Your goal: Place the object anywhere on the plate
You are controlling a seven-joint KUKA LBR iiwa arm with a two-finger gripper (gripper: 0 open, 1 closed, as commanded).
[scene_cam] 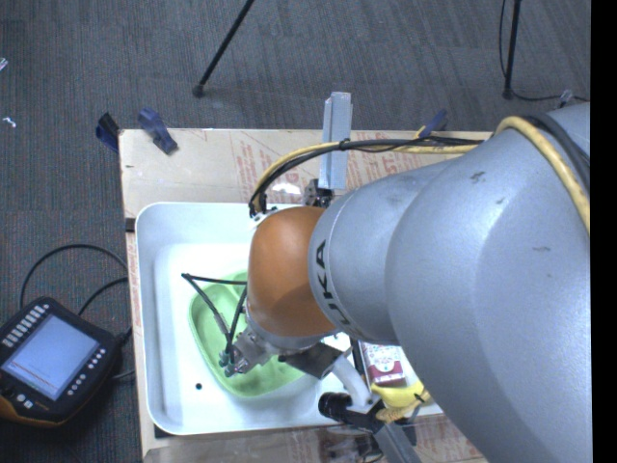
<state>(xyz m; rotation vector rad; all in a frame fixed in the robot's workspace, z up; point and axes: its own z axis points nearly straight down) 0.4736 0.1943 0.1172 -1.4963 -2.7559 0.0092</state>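
Note:
A light green plate (214, 328) lies in the left white bin (159, 297), towards its front right. My gripper (234, 360) hangs low over the plate's near part, below the orange wrist band. Thin black wire-like lines (207, 280) run from the gripper up and left across the plate; I cannot tell what they belong to. The big grey arm hides the plate's right side and most of the right bin. Whether anything sits in the gripper is hidden.
A red and white box (386, 363) and a yellow item (405, 398) peek out under the arm in the right bin. A grey upright post (337, 128) stands behind the bins. A teach pendant (48, 355) lies on the floor at left.

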